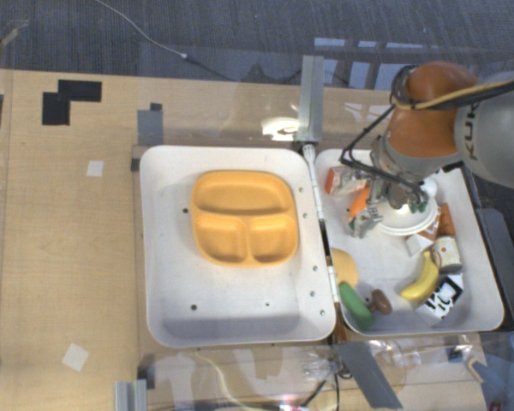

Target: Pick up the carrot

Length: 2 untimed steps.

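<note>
- The claw [370,215] is hanging low in the right bin [484,311], under the arm's orange-banded wrist [424,110].
- The carrot [359,202] is lying right at the claw's tip, slightly up and left of it, tilted on a slant near the bin's upper left corner.
- Whether the claw is open, closed or gripping anything cannot be told; its tip is too small and blurred against the clutter.
- A white dish [409,218] is sitting just right of the claw; a banana [420,279] is lying below and right, a green vegetable [355,305] well below.
- The carrot is looking light, stiff and smooth, probably a toy, so it is likely prone to slipping or rolling.
- Judging from its taper, pinching across the thicker middle is seeming safest.
- The yellow tray [244,218] is resting in the other bin, well left.
</note>
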Tool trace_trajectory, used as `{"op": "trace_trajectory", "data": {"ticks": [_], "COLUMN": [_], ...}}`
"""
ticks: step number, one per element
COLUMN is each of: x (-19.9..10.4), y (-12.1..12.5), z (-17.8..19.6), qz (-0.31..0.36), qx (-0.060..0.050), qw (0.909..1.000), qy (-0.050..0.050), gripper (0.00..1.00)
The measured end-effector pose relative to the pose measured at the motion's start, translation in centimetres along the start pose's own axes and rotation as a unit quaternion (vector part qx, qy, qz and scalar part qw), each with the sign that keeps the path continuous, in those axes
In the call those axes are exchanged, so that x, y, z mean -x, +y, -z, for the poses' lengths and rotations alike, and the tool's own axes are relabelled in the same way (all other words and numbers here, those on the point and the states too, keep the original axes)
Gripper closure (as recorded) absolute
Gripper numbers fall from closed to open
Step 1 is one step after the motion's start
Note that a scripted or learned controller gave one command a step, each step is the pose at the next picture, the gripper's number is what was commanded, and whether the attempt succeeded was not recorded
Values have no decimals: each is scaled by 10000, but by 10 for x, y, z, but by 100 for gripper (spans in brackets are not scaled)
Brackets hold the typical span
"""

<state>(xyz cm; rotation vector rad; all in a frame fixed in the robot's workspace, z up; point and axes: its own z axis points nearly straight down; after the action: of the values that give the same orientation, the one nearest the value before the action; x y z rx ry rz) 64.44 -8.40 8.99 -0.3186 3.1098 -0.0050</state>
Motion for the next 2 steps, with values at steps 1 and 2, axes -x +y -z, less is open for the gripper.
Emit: {"op": "trace_trajectory", "data": {"ticks": [1,2], "x": [-4,1], "y": [-5,-4], "z": [0,0], "qz": [-752,-562], "qx": [15,-4], "qw": [9972,9984], "qy": [6,23], "gripper": [0,0]}}
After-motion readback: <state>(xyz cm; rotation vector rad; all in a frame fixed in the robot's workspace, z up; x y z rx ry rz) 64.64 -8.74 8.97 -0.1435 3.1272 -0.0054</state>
